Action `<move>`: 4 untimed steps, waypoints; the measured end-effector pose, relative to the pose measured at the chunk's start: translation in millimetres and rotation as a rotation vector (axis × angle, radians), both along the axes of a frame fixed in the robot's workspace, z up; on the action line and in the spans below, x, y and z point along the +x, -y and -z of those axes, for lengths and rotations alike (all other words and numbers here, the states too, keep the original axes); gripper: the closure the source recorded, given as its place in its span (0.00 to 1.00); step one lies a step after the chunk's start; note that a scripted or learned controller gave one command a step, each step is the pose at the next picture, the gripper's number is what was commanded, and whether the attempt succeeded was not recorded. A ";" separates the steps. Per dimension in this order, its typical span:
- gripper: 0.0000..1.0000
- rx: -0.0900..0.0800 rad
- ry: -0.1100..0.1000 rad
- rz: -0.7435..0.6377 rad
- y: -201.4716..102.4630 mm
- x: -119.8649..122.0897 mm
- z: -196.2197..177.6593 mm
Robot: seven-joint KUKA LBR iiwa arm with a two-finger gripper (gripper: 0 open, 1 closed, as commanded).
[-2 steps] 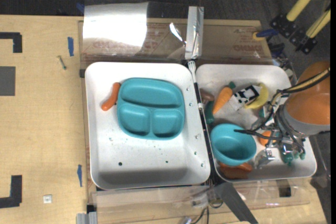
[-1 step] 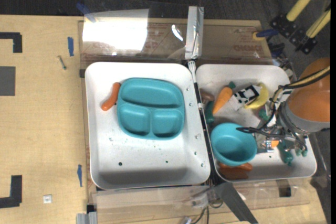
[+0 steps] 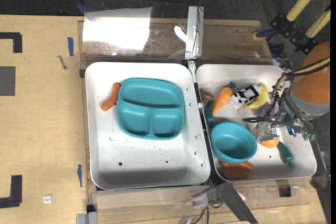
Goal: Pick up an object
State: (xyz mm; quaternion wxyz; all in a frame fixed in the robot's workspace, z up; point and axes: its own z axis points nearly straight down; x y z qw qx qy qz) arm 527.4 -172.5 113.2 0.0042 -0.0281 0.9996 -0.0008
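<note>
Camera view, read from the left: left bin point(image 3: 100, 165) carries a teal divided plate point(image 3: 150, 107) near its upper middle, flat and compartments up, with an orange sausage-shaped toy point(image 3: 110, 97) lying just beside the plate's left rim, toward the bin's upper left corner. Probably scattered as pick targets rather than arranged. Right bin point(image 3: 304, 168) holds the clutter: an orange carrot toy point(image 3: 223, 98) tilted near the upper left corner, a black-and-white patterned piece point(image 3: 245, 94) and a yellow item point(image 3: 259, 100) beside it, a teal bowl point(image 3: 234, 141) upright near the lower left corner, an orange-brown item point(image 3: 237, 167) against the lower edge. Gripper point(image 3: 270, 131) low over the bin's right half, just right of the bowl, above a small orange piece point(image 3: 270, 142); likely the intended target, though too small to identify. Cannot tell the jaw state; nothing visibly held.
</note>
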 end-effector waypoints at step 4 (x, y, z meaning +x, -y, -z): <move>0.00 0.002 0.000 0.039 -116.0 54.8 -128.9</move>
